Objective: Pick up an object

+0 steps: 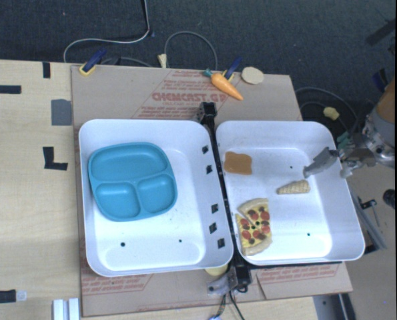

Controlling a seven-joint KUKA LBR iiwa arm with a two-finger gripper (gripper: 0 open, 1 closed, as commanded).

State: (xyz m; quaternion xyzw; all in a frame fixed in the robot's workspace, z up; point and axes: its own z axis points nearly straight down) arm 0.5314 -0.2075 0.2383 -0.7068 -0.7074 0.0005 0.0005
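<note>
A: I see the hand (321, 160) over the right bin (318, 249), close to its far right wall. One finger (318, 162) points down-left; I cannot tell if it is open or closed.

B: I log nothing between the fingers. What lies nearest?

A: The pale cone-shaped piece (293, 188), just below-left of the hand, apart from it. The brown square piece (238, 163) lies well to the hand's left. The pizza slice (254, 226) sits farther down-left.

B: I note a blue divided plate (131, 181) in the left bin (105, 259), far left of the hand. A toy carrot (225, 86) rests on the bench (25, 179) beyond the bins.
</note>
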